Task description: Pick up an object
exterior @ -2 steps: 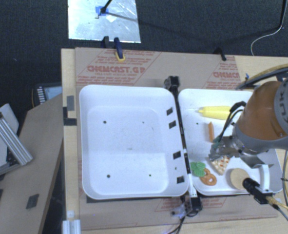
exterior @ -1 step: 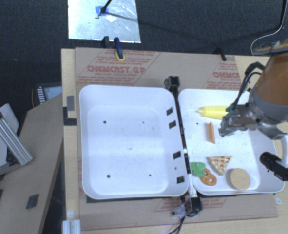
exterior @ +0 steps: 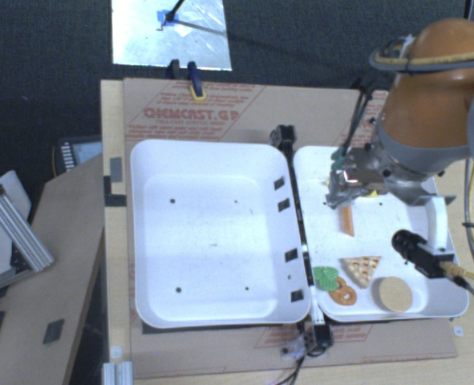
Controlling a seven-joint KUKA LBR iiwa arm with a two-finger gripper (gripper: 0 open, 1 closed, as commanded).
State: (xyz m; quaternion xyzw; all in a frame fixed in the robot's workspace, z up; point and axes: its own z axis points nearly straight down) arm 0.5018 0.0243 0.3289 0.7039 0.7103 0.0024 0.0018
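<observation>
The gripper (exterior: 341, 189) hangs low in the right bin (exterior: 317, 167), just above the top end of an orange stick (exterior: 346, 220); whether it is apart or together cannot be told. Near the bin's front lie a pizza slice (exterior: 361, 268), a pretzel (exterior: 342, 293), a green piece (exterior: 326, 277) and a tan disc (exterior: 395, 293).

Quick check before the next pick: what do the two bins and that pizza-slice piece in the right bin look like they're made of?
Left bin and right bin: probably moulded plastic, glossy white, with rounded corners and soft highlights along the rims. Pizza slice: looks like a toy, likely rubber or plastic, matte tan with red dots; too small to be sure. The sheet under the bins looks like printed brown cardboard.
</observation>
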